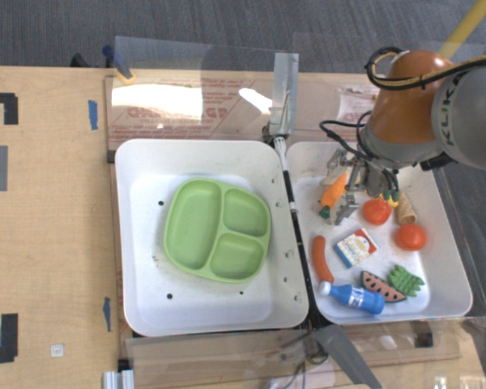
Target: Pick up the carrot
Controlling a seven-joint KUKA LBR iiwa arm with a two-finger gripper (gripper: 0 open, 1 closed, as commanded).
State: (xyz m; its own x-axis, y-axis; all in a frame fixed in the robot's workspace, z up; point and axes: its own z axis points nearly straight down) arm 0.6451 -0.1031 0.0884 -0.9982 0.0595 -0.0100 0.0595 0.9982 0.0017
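The grey arm with its orange band [409, 96] reaches in from the right and hangs over the upper part of the right-hand shallow white bin [454, 282]. Its metal two-finger pincer [347, 191] points down at the small orange toy carrot with a green tip [333, 194], which lies tilted near the bin's upper left corner, close to the divider between the bins. The pincer's fingers stand right at the carrot, one just beside its right flank, but I cannot tell whether they are closed around it or merely next to it.

Just right of the carrot sits a round red tomato [377, 211], with a tan cone-shaped piece [405, 211] beside it and a second red-orange ball [411, 237] below. Lower in the bin lie a slim red-orange sausage shape [319, 258], a small white carton with a printed face [355, 247], a blue and white bottle [355, 297], a watermelon slice [382, 286] and a leafy green piece [407, 280].

The left white bin [138, 298] holds a light green plastic plate with three compartments [217, 229]. Both bins rest on the tan bench [49, 217].
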